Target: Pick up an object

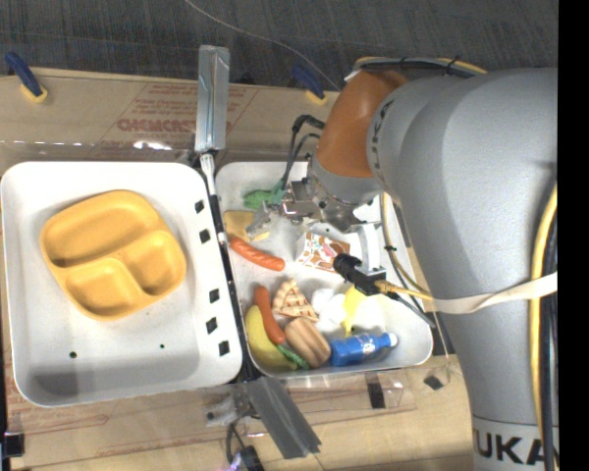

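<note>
The arm (471, 194) is bent down over the right bin (412, 346), so the wrist is parked above that bin's far end, where the pile is thinner. The left bin (39, 361) is taken up by a yellow divided tray (113, 253), presumably kept apart from the pickables. The candidates are crowded toward the right bin's near edge: a blue bottle (361, 346), a banana (260, 340), and a red sausage (258, 255) nearer the middle. The gripper (296, 204) is hidden under the wrist, so whether its jaws are apart can't be told.
</note>
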Robot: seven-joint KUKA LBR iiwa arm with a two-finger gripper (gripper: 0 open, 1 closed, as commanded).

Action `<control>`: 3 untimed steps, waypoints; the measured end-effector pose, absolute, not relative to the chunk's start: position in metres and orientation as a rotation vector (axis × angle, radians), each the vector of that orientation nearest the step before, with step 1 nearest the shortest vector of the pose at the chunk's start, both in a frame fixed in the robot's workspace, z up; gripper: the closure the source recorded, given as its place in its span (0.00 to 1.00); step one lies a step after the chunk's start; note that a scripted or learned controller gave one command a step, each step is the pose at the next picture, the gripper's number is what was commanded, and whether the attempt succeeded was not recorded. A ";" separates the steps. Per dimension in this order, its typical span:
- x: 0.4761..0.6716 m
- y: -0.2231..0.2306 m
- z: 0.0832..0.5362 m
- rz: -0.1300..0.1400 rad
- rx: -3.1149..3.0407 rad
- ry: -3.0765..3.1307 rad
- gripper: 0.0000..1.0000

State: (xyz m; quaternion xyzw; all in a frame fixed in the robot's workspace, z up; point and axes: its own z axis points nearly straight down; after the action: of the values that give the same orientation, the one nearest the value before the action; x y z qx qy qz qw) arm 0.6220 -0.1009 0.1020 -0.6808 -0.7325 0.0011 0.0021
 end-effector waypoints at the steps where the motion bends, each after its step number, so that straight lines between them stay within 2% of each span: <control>1: 0.578 -0.099 0.092 0.002 -1.861 -2.527 0.00; 2: 0.522 -0.103 0.092 0.002 -1.734 -2.620 0.00; 3: 0.522 -0.102 0.101 0.001 -1.727 -2.623 1.00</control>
State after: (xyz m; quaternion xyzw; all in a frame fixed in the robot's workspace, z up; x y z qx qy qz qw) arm 0.5223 -0.1021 0.1011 -0.5499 -0.8352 0.0004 0.0008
